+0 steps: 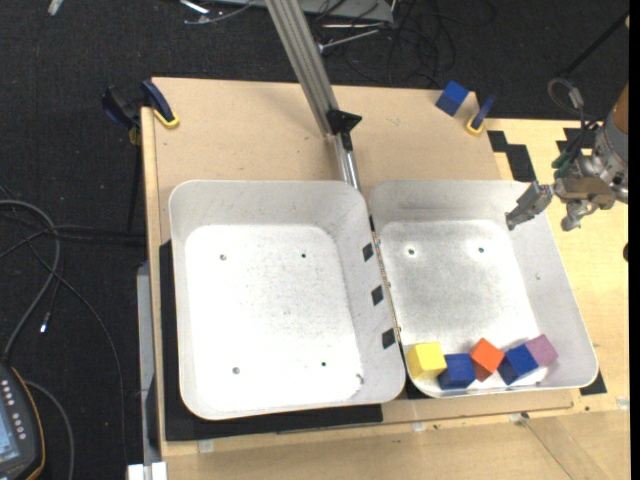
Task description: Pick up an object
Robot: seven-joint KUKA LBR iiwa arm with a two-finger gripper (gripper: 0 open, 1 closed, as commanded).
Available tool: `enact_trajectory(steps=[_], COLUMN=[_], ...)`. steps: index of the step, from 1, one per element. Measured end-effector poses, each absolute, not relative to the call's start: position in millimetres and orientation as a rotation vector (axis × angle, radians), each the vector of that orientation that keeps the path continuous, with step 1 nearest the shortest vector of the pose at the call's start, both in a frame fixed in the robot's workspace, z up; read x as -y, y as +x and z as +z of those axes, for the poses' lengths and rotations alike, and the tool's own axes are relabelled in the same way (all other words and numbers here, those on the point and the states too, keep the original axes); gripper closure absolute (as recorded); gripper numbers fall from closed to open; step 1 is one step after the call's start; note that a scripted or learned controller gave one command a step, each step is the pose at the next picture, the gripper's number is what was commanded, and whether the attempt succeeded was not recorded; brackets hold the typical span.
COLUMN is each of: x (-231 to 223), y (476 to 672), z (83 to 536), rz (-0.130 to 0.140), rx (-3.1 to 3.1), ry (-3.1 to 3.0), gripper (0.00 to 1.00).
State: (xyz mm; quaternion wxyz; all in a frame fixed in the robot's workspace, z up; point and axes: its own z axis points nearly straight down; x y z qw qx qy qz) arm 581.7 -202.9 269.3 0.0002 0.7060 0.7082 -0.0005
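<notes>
Claw (549,211) open, bare, above right bin's (455,208) far rim — five blocks (483,360) along its near wall.

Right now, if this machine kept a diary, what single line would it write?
gripper: over right bin's far right rim, holding nothing | blocks: yellow, orange, purple, near edge of right bin | pick: not yet done

camera view: fixed overhead | slanted down | both bins (270,193) and bench (250,128) in frame
</notes>
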Motion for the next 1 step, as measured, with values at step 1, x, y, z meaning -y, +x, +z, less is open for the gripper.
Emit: enact_trajectory(steps=[1], x=[222.6], y=[585.8], z=[225.3], rz=[-0.005], rx=[-2.22], ry=[2.226], gripper=[0.0])
